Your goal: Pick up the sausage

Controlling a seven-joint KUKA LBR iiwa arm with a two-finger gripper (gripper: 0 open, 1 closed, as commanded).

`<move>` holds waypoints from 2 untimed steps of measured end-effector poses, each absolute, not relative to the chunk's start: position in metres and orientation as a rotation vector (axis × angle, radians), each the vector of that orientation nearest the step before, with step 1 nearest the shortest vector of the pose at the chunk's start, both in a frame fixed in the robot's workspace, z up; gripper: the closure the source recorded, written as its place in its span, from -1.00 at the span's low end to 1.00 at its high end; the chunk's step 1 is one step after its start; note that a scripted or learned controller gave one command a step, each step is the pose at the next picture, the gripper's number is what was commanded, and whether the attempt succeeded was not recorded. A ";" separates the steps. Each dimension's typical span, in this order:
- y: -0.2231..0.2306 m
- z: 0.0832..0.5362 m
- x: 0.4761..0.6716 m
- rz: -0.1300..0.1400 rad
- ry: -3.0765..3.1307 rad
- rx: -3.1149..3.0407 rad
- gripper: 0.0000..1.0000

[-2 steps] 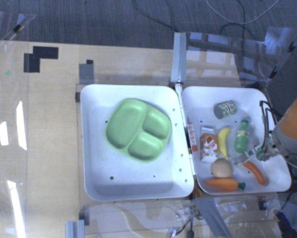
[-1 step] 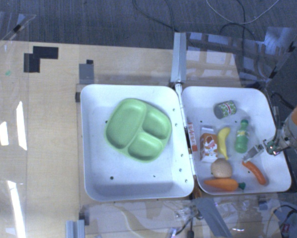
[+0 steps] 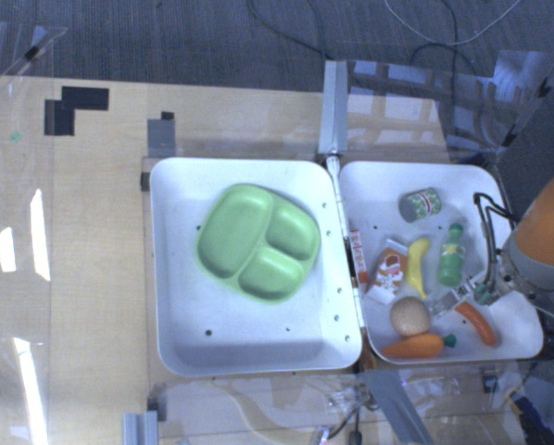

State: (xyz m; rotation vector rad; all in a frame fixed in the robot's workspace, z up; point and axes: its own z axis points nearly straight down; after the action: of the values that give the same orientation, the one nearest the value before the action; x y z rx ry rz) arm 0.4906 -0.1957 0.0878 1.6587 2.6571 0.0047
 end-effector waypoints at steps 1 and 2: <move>-0.195 0.099 0.494 0.011 2.651 1.655 1.00; -0.164 0.090 0.519 -0.001 2.981 0.935 1.00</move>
State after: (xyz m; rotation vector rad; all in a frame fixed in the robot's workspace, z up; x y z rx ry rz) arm 0.5188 -0.1636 0.0895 0.9348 2.9812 -0.0009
